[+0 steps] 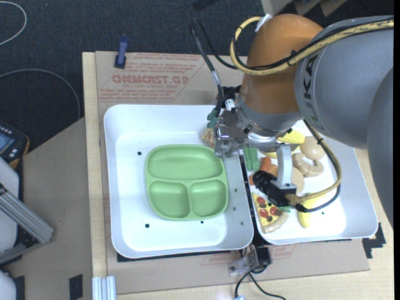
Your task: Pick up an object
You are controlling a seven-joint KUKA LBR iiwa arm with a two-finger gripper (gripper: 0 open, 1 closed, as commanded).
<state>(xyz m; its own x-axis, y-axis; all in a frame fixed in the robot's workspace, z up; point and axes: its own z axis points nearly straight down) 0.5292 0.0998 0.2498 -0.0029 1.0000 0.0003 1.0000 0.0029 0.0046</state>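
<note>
My gripper (226, 141) hangs low over the ridge between the two bins, at the upper right corner of the green divided plate (186, 181). A small tan object (207, 134) peeks out just left of the gripper, in the left bin (125, 167). The right bin (350, 217) holds several toy foods: a pizza slice (270, 213), a yellow banana (304, 217), a beige peanut-shaped piece (307, 158), an orange piece (269, 165) and a green piece (252, 159). The arm's orange band (281, 55) and grey body (356, 86) hide the bin's upper part.
The bench board (156, 74) bears red lettering behind the bins. A small blue object (121, 53) lies at the board's far left corner. Black cables (206, 49) run from the wrist over the board. A black cable with yellow sleeve (315, 197) loops over the right bin.
</note>
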